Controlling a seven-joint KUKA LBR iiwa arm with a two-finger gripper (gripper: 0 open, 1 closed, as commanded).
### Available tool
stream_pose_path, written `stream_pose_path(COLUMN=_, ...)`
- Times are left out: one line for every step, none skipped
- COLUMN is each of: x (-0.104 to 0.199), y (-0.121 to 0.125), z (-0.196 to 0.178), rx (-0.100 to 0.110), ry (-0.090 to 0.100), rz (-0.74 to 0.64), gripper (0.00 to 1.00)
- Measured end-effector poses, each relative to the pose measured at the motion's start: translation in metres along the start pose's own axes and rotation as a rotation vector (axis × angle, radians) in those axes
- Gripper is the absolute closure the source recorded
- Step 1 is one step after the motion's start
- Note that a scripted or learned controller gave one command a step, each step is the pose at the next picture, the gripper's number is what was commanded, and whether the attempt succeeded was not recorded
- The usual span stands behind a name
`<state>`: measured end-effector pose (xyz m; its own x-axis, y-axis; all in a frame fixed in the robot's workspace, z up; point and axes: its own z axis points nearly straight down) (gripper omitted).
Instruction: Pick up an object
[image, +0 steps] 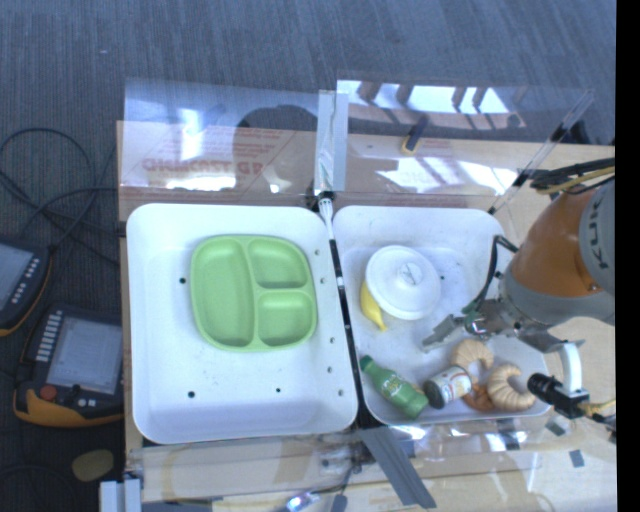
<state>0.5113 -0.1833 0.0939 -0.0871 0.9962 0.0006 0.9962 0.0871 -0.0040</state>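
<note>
The right bin (455, 225) holds a white round bowl (403, 281) with a yellow banana (372, 308) tucked against its left side. A green bottle (393, 387) lies near the front left corner. Beside it lie a small jar (450, 385) and two tan croissant-shaped pastries (508, 385) (472, 352). My gripper (450, 328) is low in this bin, just right of the bowl and just above the nearer pastry, pointing left. Nothing shows in its grasp. The arm's orange band (560, 250) rises behind it.
The left bin (160, 400) carries a green divided plate (253, 291). A raised rim (340, 300) separates the two bins. Clear plastic panels (330, 130) stand behind the bins. Cables and a handheld device (70, 360) lie on the floor to the left.
</note>
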Motion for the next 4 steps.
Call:
stream_pose_path(x=-0.026, y=0.054, z=0.006, rx=0.0, ry=0.028, rz=0.236, gripper=0.0)
stream_pose_path(x=-0.023, y=-0.001, z=0.002, rx=-0.024, ry=0.012, rz=0.136, gripper=0.0)
stream_pose_path(x=-0.016, y=-0.019, z=0.004, rx=-0.024, ry=-0.002, rz=0.104, gripper=0.0)
stream_pose_path(x=0.001, y=0.027, z=0.005, rx=-0.014, ry=-0.006, rz=0.127, gripper=0.0)
